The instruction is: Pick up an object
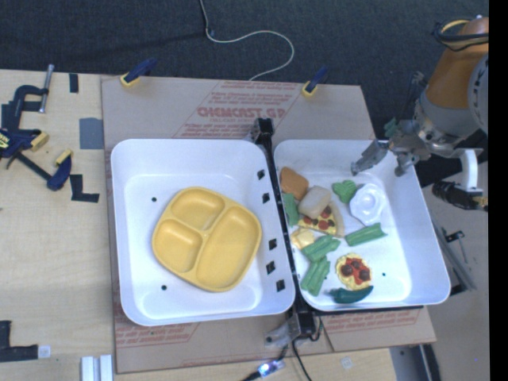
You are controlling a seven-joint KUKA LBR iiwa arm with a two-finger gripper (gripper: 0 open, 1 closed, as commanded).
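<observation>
Several toys (329,232) below gripper (383,159) (apart)

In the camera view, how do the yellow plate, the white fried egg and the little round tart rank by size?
1. Yellow plate, by far the largest.
2. White fried egg.
3. Round tart, only slightly smaller than the egg; those two look nearly alike.

The arm (456,70) is a rounded body, grey with a broad orange band above the wrist, and a thin yellowish cable loops over its top. Below the band sits a grey metal wrist flange with darker fittings. From it the claw (386,159) runs out as two slim grey fingers (365,161) with dark tips. A white bracket lies beside the wrist.
</observation>
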